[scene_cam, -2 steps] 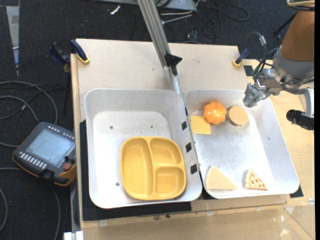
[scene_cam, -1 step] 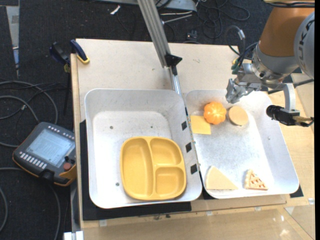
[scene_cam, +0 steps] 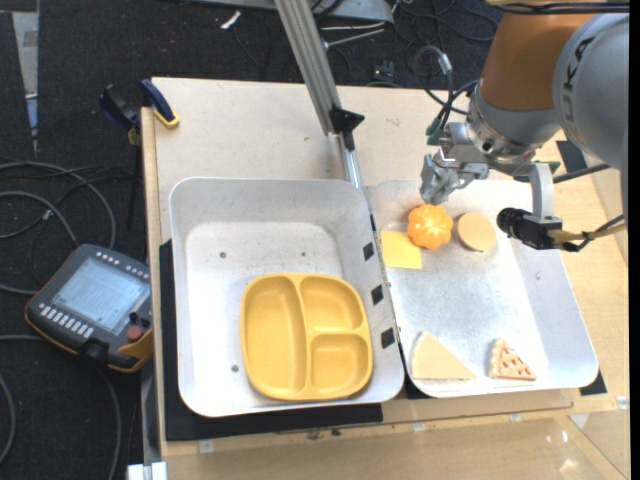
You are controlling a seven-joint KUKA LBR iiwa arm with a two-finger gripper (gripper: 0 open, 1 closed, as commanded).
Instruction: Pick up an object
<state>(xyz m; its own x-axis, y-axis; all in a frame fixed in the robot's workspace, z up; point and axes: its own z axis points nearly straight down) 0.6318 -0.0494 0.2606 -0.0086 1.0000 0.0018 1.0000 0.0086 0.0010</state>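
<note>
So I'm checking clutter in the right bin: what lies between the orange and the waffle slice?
In the camera view, only bare white bin floor separates the orange from the waffle slice; the triangular slice sits off to the side.

This is a robotics lab, no question: a grey-and-orange arm (scene_cam: 560,58) reaches over a plywood bench (scene_cam: 240,128) bearing two white bins (scene_cam: 200,218), and a teach pendant (scene_cam: 92,306) lies on the dark floor among loose cables (scene_cam: 50,208). A metal pole (scene_cam: 310,53) slants up from the bench, and the food in the bins is toy food, like the plastic orange (scene_cam: 431,226).
</note>
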